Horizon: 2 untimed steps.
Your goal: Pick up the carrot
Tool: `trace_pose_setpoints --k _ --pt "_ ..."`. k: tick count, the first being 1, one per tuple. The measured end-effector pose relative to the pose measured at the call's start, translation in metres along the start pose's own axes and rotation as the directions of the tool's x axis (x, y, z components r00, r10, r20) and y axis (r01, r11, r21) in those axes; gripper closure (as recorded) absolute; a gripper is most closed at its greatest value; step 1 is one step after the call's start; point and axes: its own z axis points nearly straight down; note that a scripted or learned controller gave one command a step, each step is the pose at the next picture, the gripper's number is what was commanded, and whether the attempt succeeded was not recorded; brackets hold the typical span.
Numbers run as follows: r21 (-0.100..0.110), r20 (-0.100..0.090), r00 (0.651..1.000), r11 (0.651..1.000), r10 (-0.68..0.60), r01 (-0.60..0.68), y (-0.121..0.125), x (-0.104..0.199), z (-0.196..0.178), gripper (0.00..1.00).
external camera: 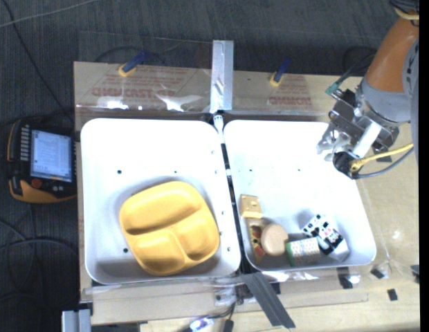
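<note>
Two white bins (97, 185) flank a divider; gripper (330, 146) hovers above the right bin's far corner, finger state unclear.

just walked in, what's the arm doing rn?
The gripper hangs over the upper right corner of the right bin, with nothing between its fingers. The small items sit in a cluster at that bin's near edge, well away from the gripper; I can't pick out the carrot there for sure. The left bin holds a yellow divided tray. No grasp yet.
</note>
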Motion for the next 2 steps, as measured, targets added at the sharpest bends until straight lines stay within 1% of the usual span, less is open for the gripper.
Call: trace_pose_setpoints --k 1,2 --pt "0.001 0.001 1.0 1.0 -0.014 0.014 0.067 -0.019 0.026 1.0" --pt "0.004 0.0 0.998 0.998 -0.065 0.065 0.007 0.0 0.077 1.0"
